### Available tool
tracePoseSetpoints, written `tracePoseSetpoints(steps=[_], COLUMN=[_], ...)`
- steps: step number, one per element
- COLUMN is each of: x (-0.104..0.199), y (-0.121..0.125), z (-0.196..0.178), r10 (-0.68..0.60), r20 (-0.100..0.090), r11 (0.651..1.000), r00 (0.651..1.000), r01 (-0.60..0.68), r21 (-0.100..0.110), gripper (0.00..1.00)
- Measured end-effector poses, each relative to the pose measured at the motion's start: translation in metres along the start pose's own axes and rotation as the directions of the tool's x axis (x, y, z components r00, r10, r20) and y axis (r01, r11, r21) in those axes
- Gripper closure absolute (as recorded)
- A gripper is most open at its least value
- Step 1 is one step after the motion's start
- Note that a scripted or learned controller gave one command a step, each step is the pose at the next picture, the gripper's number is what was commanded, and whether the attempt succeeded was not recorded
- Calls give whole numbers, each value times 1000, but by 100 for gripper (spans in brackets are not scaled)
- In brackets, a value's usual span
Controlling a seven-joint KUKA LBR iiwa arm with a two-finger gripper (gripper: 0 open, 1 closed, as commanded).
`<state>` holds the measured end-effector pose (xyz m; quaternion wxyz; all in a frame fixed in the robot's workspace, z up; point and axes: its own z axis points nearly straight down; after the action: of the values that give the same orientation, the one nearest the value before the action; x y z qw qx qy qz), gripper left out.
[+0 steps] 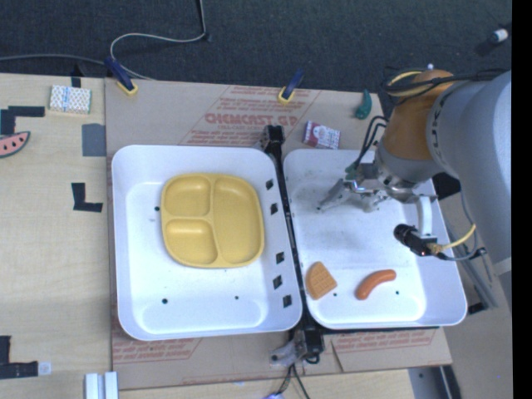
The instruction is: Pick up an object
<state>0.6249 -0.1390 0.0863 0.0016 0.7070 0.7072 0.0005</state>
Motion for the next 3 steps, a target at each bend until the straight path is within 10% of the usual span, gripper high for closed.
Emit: tracePoseSetpoints(steps=[1,2,3], x=[30,42,41], y=[44,8,9], z=[1,1,-9], r10=[-2,0,-1], r20=[-1,0,0], r11=[1000,1000,1000], r00=[1000,1000,1000], r01=[2,0,1], r21=[1,2,2], gripper=[0,0,100])
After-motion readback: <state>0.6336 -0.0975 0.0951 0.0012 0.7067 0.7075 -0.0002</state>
